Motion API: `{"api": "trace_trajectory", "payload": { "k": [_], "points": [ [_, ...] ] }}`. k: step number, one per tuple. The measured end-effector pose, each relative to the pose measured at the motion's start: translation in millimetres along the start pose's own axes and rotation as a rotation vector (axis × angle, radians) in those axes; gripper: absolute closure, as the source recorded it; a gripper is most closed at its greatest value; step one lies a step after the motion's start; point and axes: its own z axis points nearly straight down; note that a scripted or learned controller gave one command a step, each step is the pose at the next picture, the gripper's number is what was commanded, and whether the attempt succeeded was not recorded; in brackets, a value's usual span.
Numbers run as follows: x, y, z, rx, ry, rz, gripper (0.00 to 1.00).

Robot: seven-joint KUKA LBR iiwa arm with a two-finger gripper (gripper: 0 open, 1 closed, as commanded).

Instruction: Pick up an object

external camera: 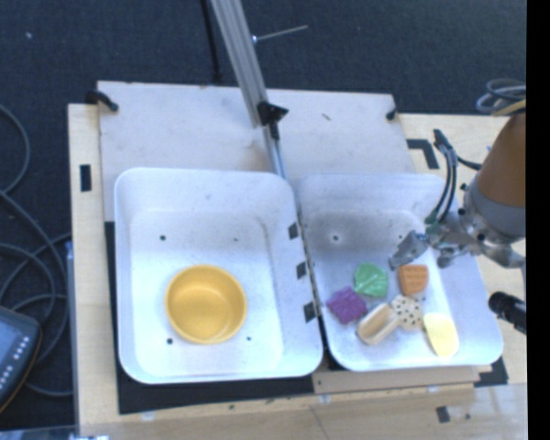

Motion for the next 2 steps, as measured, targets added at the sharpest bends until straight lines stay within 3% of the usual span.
{"api": "trace_trajectory", "payload": {
  "k": [1, 2],
  "points": [
    [0.0, 0.1, -0.1, -0.001, 0.0, 0.001, 0.0],
    [7.8, 4.5, 55.0, 0.006, -0.001, 0.004, 0.0]
  ]
}}
